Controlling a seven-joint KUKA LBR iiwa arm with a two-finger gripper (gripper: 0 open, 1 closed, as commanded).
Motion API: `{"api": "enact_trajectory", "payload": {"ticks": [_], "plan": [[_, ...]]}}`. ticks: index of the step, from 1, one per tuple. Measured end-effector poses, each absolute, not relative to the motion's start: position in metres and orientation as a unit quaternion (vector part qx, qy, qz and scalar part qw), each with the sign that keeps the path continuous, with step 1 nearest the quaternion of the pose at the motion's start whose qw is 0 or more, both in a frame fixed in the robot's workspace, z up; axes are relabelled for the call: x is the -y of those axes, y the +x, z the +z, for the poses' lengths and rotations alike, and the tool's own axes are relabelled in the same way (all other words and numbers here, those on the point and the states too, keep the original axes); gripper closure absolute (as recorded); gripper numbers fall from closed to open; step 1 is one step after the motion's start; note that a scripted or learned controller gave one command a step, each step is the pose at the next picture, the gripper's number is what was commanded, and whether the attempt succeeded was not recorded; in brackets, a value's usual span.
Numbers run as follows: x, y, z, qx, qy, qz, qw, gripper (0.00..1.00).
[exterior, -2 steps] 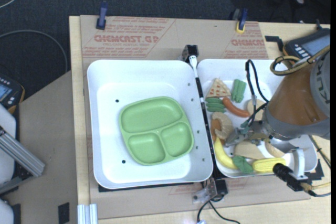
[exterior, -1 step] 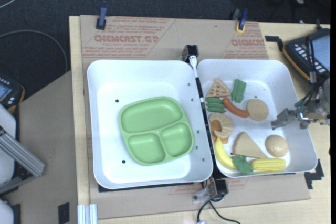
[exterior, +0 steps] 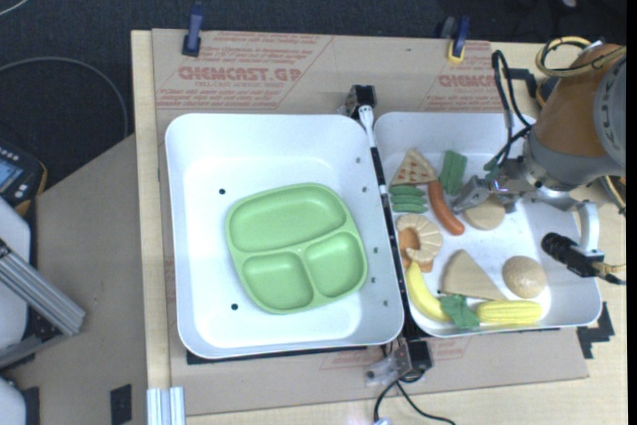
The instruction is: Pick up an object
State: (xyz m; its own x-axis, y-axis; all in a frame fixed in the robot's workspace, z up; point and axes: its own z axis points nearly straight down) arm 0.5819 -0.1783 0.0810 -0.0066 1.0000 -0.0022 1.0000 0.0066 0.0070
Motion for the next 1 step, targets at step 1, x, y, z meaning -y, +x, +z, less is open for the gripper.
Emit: {"api": "enact_trajectory", "payload": {"ticks": [1], "plan": [[0.1805, 0.5786, 0.0965, -0.708, 0.707, 0.0013, 0.003, 1.00]]}}
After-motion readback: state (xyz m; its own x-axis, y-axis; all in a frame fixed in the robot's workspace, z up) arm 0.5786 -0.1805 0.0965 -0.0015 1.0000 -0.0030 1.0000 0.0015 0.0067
